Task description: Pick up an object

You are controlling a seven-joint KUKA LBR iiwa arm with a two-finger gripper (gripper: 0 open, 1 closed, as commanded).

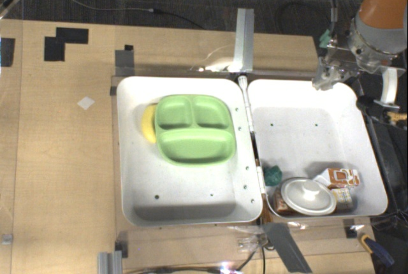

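Left bin (pixel 137 139): a green divided plate (pixel 193 128) lies in the upper middle, resting on a yellow item (pixel 148 124) that shows at its left edge. Right bin (pixel 306 107): along the near edge, a small teal object (pixel 273 174), then a round silver lid or bowl (pixel 308 195), then a brown-and-white carton (pixel 341 178) lying just beside it; its printing is too small to read. The gripper (pixel 326 75) hangs over the right bin's far right corner, well apart from these items; its opening cannot be told.
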